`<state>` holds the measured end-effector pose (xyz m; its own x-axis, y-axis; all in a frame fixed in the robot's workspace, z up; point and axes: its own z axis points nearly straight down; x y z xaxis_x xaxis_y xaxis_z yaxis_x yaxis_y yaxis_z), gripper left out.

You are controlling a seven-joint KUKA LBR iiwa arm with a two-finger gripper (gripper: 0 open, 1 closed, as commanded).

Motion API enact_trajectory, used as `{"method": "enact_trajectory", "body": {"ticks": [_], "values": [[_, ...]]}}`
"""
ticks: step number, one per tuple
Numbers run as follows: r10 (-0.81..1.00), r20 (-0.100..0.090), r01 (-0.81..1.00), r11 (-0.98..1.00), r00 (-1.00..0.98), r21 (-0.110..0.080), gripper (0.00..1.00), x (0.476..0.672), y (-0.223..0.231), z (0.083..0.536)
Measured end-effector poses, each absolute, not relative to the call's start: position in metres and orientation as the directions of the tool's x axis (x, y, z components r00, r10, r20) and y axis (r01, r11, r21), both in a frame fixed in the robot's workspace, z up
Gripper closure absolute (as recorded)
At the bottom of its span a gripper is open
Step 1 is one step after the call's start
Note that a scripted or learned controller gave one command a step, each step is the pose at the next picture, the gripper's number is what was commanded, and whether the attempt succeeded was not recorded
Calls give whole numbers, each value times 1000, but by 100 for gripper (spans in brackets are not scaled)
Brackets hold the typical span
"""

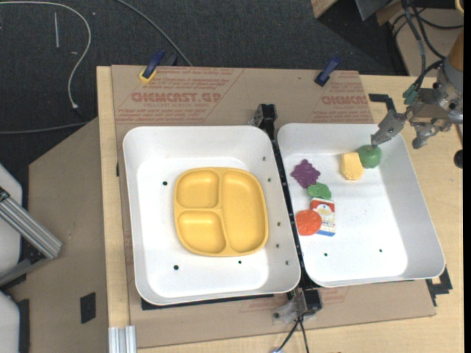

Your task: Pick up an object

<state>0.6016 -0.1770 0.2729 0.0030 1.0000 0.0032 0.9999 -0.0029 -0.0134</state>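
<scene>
While the claw (pixel 403 131) hangs spread over the right bin's (pixel 412 219) far corner, one finger (pixel 385 131) just touches the green toy (pixel 370 156) beside the yellow block (pixel 352 166), nothing pinched

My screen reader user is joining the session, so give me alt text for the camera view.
The gripper hangs over the right bin's far edge, one finger reaching down toward a green toy beside a yellow block. Purple, green and orange toys cluster by that bin's left wall; the left bin holds a yellow divided plate.
</scene>
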Motion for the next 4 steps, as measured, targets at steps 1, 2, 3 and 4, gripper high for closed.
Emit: {"method": "enact_trajectory", "body": {"ticks": [1, 2, 3, 4], "values": [[1000, 0, 1000, 0, 0, -1, 0, 604, -176, 280], [1000, 2, 1000, 0, 0, -6, 0, 603, -179, 238], [1000, 2, 1000, 0, 0, -7, 0, 603, -186, 178], [1000, 3, 1000, 0, 0, -6, 0, 602, -183, 136]]}}
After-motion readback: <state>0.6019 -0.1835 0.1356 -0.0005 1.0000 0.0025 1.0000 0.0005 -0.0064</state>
